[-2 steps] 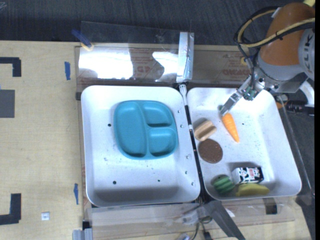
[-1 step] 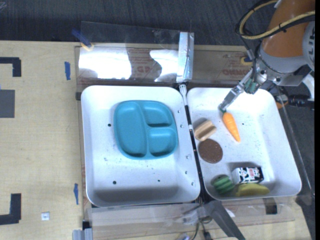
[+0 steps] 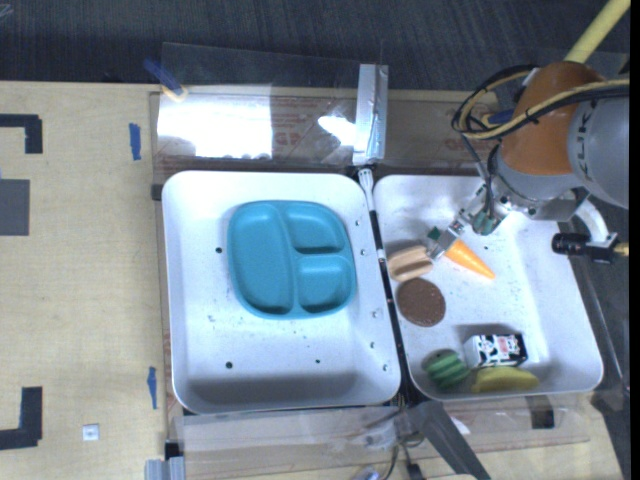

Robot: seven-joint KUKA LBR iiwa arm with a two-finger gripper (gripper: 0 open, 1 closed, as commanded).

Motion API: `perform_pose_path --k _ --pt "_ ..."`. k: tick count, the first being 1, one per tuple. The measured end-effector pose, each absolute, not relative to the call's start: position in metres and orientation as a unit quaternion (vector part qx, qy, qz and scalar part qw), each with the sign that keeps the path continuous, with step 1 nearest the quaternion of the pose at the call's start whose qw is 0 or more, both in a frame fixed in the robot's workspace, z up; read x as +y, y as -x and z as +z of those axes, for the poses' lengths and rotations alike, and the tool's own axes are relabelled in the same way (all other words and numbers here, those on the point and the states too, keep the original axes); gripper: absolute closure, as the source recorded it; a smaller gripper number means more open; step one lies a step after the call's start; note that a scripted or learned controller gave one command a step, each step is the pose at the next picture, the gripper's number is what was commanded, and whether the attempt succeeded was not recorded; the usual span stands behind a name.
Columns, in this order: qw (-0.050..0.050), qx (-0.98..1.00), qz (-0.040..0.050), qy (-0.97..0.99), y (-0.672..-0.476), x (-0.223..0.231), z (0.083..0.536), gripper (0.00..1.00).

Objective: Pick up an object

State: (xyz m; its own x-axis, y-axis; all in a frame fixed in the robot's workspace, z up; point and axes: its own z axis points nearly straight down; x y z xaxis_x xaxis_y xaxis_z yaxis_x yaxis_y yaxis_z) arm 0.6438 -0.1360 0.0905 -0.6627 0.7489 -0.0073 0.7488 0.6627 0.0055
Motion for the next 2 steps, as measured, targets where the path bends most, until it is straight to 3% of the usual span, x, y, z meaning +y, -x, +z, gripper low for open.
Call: perform_pose_path --k 1,2 --pt "0.007 0.911 0.0022 -0.412 -0.645 -0.136 0.102 1.00" --pt "0.003 0.834 0.0021 -0.551 -0.643 -0.079 0.188 1.00"
